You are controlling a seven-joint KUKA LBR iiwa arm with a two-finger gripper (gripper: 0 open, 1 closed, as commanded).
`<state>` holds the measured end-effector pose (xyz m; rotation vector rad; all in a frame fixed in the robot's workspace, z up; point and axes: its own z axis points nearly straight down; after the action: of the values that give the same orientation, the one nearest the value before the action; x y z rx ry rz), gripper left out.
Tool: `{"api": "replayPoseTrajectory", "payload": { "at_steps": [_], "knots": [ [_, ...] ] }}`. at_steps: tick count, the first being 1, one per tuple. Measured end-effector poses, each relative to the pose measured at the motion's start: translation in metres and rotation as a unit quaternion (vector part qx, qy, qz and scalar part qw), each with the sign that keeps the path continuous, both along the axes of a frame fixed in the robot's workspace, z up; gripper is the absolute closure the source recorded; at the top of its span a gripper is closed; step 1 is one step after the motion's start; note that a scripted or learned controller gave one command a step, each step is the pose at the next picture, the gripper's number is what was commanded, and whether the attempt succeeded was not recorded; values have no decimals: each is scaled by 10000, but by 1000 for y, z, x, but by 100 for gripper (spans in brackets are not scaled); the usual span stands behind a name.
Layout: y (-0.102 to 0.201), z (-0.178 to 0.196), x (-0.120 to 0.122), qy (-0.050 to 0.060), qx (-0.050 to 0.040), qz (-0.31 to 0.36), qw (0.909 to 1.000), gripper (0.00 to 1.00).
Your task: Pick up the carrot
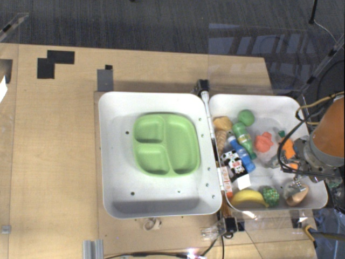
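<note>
Orange carrot (288, 148) stub beside claw (296, 186); claw opening cannot tell; smooth white bin (269, 102).

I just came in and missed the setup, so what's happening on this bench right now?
A grey robot arm with an orange band reaches in from the right over the right bin, which holds a jumble of toy food: a banana, broccoli, a green bottle, a blue bottle and a pinkish piece. An orange piece, possibly the carrot, lies beside the arm. The claw sits low near the bin's front right corner. The left bin holds a green divided plate.
</note>
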<state>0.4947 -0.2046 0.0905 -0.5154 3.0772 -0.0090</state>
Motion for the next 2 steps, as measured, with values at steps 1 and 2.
{"api": "replayPoseTrajectory", "payload": {
  "at_steps": [1,2],
  "knots": [
    [-3,-1,5,34,-3,-706,9975,0],
    [-2,0,10,24,21,-2025,9793,0]
  ]
}}
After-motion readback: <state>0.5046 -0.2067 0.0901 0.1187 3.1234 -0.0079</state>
